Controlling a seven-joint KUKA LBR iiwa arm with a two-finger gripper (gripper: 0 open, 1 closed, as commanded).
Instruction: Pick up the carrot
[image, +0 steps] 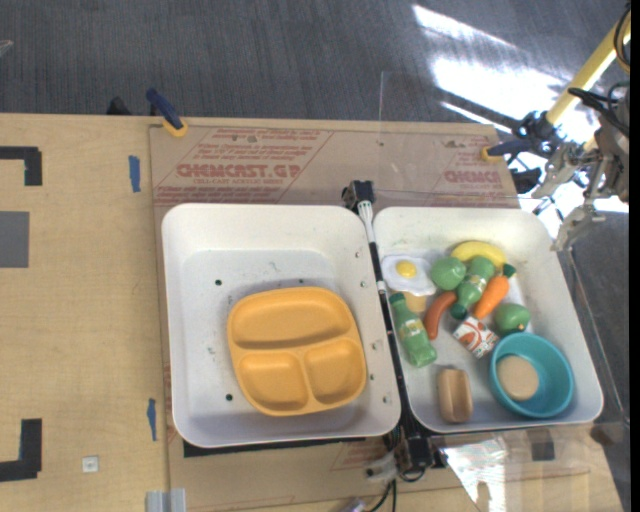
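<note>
carrot (491, 294): lower tip hidden among neighbouring toys
teal bowl (532, 375): contents too blurred to identify
3 o'clock edge: metal rig (590, 165) cut off

Red print is seen on the cardboard sheet (260, 160) laid under the bins: "CHEMCAST GP" is read at its upper left, approx., w/ smaller lines above it that cannot be made out. The same red wording is repeated at the sheet's upper right, partly cut off, so only "CHEMCA…" can be read there. A label is carried by the small red-and-white can (474, 335) in the right bin (590, 375), but its text is too small to be read.
</note>
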